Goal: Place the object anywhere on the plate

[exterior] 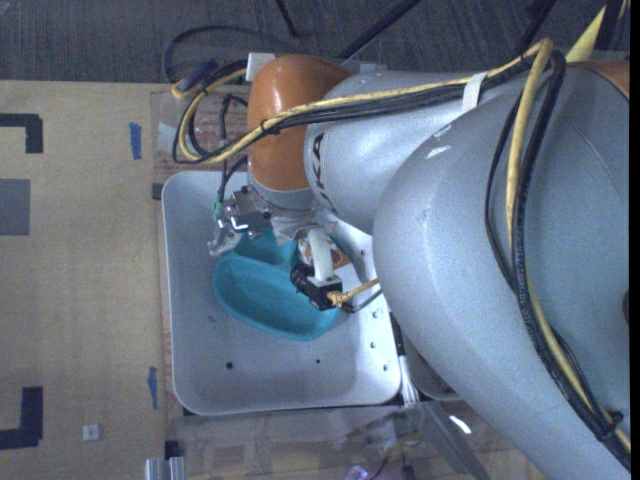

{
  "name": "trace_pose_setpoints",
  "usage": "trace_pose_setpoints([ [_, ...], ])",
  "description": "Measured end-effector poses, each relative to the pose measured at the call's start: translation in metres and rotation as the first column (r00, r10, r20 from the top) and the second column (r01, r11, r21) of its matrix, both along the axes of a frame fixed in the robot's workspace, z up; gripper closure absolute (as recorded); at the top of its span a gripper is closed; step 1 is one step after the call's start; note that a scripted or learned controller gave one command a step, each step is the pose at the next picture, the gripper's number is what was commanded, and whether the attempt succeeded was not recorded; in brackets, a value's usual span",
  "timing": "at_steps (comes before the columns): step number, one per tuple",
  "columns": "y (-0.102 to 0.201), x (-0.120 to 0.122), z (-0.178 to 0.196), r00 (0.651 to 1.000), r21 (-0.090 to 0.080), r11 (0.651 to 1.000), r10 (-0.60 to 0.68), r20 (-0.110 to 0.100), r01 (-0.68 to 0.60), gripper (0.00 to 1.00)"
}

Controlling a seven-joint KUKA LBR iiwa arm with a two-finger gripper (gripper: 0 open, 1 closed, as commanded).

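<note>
pincer [262,230] low over teal plate [262,298] in white bin [190,268] | grip state cannot be told | object hidden under wrist | advice: release low, over plate's middle

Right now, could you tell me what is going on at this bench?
The grey KUKA arm, with its orange band, is reaching in from the right over a shallow white bin. Its wrist and gripper sit low over a teal plate lying in that bin. The arm covers the gripper's tip, so I cannot tell whether it holds the object or has set anything on the plate. Yellow and black cables run along the arm.
</note>
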State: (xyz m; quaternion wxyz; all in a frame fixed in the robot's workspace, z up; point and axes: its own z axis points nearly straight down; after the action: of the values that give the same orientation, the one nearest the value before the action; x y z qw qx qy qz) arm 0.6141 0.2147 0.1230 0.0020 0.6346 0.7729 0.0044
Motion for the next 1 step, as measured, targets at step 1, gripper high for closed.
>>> trace_pose_setpoints([
  [1,0.0049,-0.0019,0.0644,0.971,-0.006,0.971,-0.241,-0.008,0.241,0.00],
])
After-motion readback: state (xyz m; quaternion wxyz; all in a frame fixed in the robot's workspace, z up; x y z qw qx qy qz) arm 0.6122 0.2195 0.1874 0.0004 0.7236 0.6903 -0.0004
